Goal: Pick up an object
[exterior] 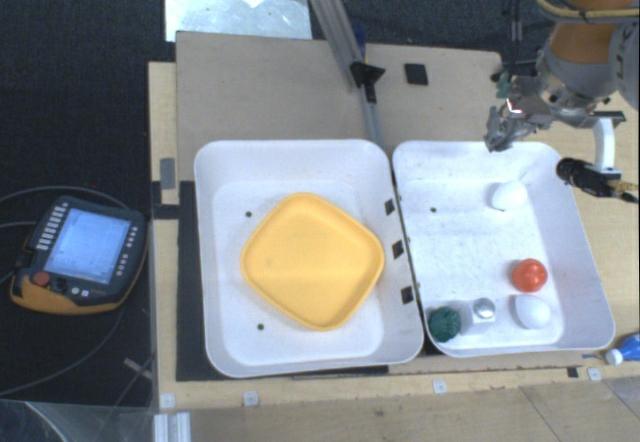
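Gripper (500,135) sits at the far rim of the right bin (570,230), near that bin's back edge, with the grey arm (590,0) and its orange band coming in from the upper right. Finger spread: cannot tell, the tip is small and dark against the rim. Nothing visible between the fingers.

Right bin contents: white ball (507,196) toward the far side, just below the gripper and apart from it. Orange ball (529,275) nearer the front right. White egg-shaped object (531,311) just in front of the orange ball, almost touching it; long axis runs roughly left to right. Small silver object (483,309) to its left, and dark green object (445,322) in the front left corner, just beside the silver one. The round items show no clear pointing direction.

Left bin (215,230): yellow square plate (313,259) with rounded corners, lying flat, turned so its corners point toward the bin's sides, diamond-wise.

Teach pendant (78,252) rests on the dark floor, left of the bench.
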Motion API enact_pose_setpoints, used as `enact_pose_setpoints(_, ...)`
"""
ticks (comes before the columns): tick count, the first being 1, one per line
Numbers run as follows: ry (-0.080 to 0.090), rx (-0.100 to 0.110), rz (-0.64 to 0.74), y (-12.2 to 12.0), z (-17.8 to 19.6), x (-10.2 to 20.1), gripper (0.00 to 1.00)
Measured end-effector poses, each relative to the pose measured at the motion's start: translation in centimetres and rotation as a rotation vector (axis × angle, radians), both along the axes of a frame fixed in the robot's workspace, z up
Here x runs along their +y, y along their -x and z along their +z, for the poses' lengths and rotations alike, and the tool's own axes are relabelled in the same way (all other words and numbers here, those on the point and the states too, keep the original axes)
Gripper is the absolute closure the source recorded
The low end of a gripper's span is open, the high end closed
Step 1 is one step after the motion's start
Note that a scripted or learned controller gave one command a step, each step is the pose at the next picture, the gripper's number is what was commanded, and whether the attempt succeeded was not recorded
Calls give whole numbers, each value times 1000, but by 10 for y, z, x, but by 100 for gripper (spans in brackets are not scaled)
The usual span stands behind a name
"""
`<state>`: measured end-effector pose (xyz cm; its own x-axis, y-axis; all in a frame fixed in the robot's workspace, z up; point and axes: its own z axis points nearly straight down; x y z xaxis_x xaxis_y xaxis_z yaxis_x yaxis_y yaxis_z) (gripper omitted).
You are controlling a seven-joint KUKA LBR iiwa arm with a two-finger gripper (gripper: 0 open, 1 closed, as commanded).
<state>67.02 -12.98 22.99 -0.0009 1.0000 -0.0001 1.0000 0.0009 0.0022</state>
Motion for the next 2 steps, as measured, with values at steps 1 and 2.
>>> enact_pose_setpoints(1, -1, 1, 3, 3, 10, 56, 100)
enact_pose_setpoints(2, -1, 2, 4, 15, 2, 110, 100)
